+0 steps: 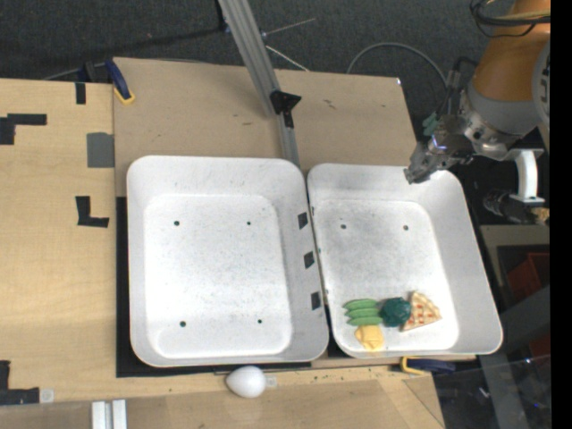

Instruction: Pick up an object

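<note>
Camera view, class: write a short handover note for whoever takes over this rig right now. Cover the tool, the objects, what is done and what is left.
Tool: over the far right corner of the right bin, holding nothing visible.
Objects: green pods, dark green piece, pizza slice and yellow piece clustered at the right bin's near edge. White egg on the bench in front of the left bin.
Done: nothing picked.
Left: move to the cluster, grasp one object, lift.
</note>
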You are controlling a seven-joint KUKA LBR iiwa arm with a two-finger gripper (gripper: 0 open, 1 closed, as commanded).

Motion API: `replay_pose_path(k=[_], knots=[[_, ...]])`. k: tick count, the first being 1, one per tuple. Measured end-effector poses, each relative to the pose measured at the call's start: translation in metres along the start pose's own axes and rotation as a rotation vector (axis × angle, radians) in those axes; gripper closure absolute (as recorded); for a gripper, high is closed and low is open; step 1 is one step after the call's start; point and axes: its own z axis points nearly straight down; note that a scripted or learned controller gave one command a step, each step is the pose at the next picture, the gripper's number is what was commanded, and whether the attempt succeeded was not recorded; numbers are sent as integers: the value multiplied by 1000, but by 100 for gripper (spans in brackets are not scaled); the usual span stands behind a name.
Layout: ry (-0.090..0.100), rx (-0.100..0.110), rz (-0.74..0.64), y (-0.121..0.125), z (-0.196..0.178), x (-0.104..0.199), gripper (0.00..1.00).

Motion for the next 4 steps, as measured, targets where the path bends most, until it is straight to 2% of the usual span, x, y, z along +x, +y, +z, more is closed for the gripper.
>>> replay_pose_path(k=[2,3,4], knots=[[0,2,-1,-4,24,93,100],[1,1,-3,-6,21,154,100],[0,3,-1,-4,35,203,100]])
